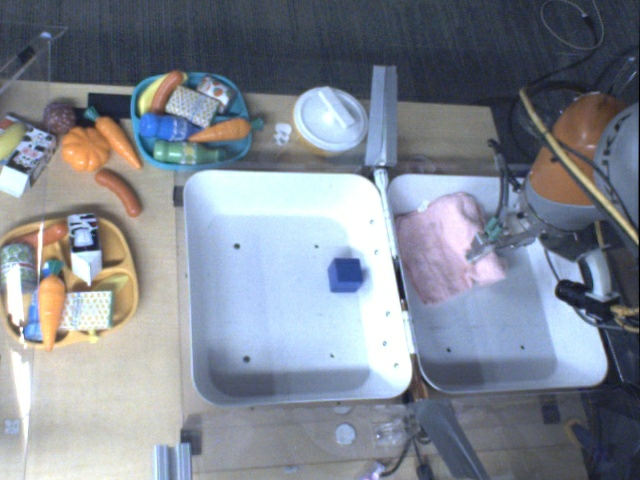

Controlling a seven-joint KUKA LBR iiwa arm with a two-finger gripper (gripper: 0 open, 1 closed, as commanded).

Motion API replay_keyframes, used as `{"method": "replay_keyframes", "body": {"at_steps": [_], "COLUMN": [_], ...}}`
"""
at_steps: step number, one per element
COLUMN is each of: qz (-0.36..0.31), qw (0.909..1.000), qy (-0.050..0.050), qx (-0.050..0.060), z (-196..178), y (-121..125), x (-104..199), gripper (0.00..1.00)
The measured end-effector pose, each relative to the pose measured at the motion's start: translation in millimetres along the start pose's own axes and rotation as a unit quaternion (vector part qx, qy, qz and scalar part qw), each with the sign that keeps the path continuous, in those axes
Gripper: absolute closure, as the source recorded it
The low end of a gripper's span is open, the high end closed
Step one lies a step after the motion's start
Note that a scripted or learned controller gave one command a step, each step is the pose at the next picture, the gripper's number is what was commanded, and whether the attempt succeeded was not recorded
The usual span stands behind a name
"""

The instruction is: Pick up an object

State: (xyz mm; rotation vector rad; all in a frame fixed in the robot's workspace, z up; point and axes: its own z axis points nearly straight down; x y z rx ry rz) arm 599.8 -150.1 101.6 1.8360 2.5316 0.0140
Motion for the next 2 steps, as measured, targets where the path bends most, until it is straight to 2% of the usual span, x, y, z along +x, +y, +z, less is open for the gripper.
{"method": "replay_keyframes", "body": {"at_steps": [1,2], "qz": [-0.05,0.059], "qw": [0.9987,0.9982], "qy": [0.003,0.002], "qx": [0.005,0.008], "z": [-84,-82], "y": [56,104], "x": [121,93], "gripper": [1.0,1.0]}}
